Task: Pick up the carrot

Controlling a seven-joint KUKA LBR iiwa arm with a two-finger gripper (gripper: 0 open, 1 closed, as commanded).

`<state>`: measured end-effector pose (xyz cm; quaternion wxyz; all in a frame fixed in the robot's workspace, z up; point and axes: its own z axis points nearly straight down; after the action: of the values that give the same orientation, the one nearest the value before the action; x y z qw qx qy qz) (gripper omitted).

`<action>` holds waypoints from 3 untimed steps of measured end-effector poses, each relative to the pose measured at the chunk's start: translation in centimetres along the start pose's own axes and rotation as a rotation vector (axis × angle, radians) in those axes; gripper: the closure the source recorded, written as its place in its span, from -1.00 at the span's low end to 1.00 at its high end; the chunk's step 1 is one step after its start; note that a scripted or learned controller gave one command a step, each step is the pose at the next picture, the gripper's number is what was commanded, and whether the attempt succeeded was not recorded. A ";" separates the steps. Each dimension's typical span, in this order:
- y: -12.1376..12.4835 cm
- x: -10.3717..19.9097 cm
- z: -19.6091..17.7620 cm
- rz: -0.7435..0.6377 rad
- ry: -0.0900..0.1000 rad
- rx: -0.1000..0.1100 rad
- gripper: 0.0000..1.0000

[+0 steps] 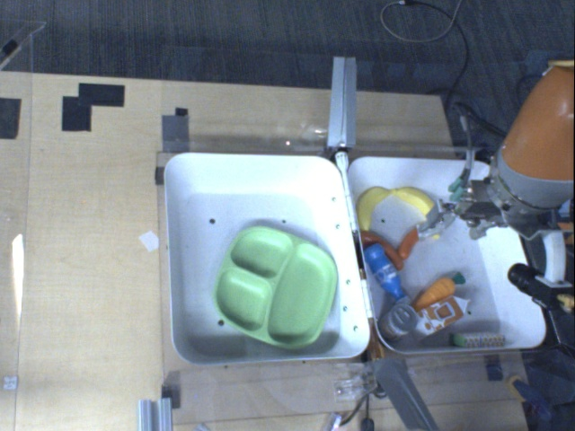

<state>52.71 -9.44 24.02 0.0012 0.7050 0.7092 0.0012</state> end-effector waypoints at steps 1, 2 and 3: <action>-4.0 -1.1 12.2 0.254 0.000 0.002 -1.00; -3.3 -5.2 15.1 0.310 0.002 -0.006 -1.00; -2.9 -5.1 13.8 0.309 0.002 -0.017 1.00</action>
<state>49.93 -14.59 10.17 0.0063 0.8055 0.5924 0.0083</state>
